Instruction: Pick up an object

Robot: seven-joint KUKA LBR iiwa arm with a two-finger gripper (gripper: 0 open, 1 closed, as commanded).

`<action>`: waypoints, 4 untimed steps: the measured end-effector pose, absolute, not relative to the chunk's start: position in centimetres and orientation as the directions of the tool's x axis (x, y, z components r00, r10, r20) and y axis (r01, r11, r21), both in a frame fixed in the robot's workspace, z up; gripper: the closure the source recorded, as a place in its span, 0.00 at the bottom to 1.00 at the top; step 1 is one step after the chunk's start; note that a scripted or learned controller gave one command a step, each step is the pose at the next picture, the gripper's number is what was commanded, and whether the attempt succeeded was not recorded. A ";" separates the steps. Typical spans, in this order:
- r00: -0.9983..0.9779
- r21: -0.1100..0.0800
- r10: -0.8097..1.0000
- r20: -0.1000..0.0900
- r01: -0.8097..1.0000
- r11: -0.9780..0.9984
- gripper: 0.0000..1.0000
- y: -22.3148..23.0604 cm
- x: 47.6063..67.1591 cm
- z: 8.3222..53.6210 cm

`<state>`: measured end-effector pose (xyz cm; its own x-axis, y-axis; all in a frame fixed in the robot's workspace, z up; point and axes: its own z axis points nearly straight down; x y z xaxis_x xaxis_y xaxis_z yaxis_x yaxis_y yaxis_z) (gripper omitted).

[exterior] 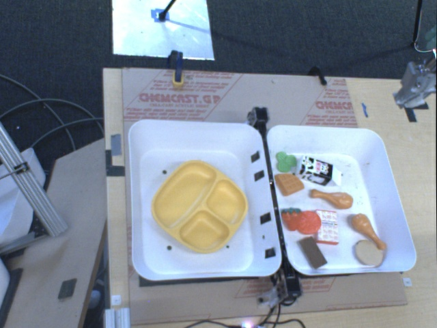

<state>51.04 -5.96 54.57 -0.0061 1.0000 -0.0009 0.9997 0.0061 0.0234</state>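
The gripper point(414, 87) hangs off by the right edge, well clear of the toys point(321, 203) crowded in the right bin point(389, 162). Packed so tight, it may nudge neighbours or grab nothing.

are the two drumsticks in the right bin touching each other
Apart. The camera view shows bare white bin floor between the upper drumstick and the lower drumstick, which lies nearer the round cookie.
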 end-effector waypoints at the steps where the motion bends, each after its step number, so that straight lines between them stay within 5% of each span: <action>1: 0.005 0.004 1.000 -0.002 1.000 -0.005 1.00 -12.8 48.5 53.2; 2: -0.007 0.009 1.000 -0.003 1.000 0.007 1.00 -12.5 48.7 54.3; 4: -0.013 0.000 1.000 0.002 1.000 0.013 1.00 8.6 48.6 49.3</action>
<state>48.64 8.63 49.30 -0.0134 0.9999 0.0022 0.9999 0.0134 0.0000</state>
